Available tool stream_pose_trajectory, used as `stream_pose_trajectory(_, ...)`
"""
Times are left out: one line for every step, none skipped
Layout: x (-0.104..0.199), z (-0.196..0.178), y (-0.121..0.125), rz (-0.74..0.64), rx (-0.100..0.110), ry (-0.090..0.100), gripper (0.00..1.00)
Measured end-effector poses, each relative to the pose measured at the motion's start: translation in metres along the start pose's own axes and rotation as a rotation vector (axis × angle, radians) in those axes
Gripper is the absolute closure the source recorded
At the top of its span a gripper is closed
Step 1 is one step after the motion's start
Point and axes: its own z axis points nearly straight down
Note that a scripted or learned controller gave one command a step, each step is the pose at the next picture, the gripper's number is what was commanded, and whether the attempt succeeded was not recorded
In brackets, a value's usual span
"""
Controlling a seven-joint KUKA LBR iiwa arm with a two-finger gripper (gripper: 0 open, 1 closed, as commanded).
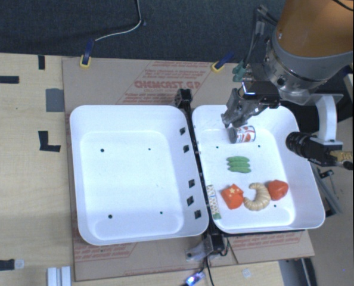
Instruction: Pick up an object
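Camera view: grey two-finger gripper [235, 131] touches small red-and-white can [246, 136] in right white bin [284, 124]; jaw state cannot be told. Green pea pods [239, 164] lie just below the can.

A robotics lab: two white bins [129, 171] sit on a cardboard sheet [159, 82] clipped to a wooden table [22, 159] marked with black tape, cables trailing over dark fabric at the far side.
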Motion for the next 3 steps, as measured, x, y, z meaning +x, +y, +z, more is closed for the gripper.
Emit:
stream_pose_trajectory(0.000,-0.010,0.000,-0.001,0.001,-0.001,1.00)
stream_pose_trajectory(0.001,-0.019,0.000,-0.002,0.003,-0.001,1.00)
stream_pose_trajectory(0.001,-0.029,0.001,-0.002,0.004,-0.002,1.00)
